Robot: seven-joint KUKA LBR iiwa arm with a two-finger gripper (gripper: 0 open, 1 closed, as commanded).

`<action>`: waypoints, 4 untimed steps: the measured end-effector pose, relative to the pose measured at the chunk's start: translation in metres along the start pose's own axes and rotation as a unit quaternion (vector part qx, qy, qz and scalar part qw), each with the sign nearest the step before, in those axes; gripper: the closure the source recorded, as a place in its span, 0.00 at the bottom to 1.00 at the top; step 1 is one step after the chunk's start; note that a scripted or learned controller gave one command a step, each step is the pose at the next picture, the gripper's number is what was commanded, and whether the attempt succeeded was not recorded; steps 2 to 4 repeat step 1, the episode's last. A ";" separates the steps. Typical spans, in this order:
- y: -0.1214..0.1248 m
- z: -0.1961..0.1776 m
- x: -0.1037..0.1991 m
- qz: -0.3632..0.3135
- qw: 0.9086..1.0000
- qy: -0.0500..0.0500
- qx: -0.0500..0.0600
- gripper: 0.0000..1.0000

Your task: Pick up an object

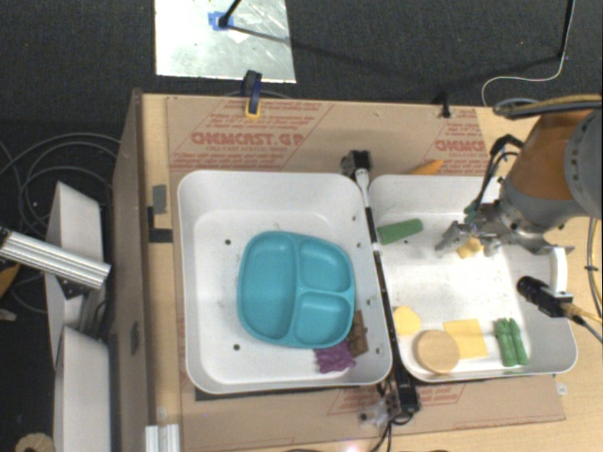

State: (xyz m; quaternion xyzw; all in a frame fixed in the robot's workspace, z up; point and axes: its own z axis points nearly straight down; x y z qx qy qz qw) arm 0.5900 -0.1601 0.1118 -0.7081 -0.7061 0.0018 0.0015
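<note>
Arm: the grey arm with its orange band (556, 153) reaches in from the right, over the upper part of the right white bin (565, 347).
Claw: the claw (464, 240) hangs low over the right bin's floor; whether it is spread or pressed together I cannot tell, since the fingertips blur into a small yellow piece (468, 249) just at them.
Nearest target: that small yellow piece lies on the bin floor in the upper middle; whether it is gripped or merely beside the claw cannot be told.
Other things in the right bin: a green rectangular block (399, 231) near the divider; a flat yellow square (465, 337), a round tan disc (437, 350) and a yellow rounded piece (407, 321) near the front; a ridged green piece (511, 341) at the front right.
Left bin: the left white bin (203, 252) carries a teal divided plastic plate (295, 288), with a purple scrap (331, 358) and a brown bit (359, 339) at its front edge.
Handling: the yellow piece looks small and light, probably stiff plastic or foam; it could skid on the smooth bin floor.
Where to hold: best taken across its narrow sides, coming straight down.
Risk: a glancing close may push it away rather than pinch it.
</note>
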 end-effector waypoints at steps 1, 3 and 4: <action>0.036 0.028 -0.044 -0.001 1.000 -0.001 -0.005 0.00; 0.036 0.028 -0.044 -0.001 1.000 -0.001 -0.005 0.00; 0.036 0.028 -0.044 -0.001 1.000 -0.001 -0.005 0.00</action>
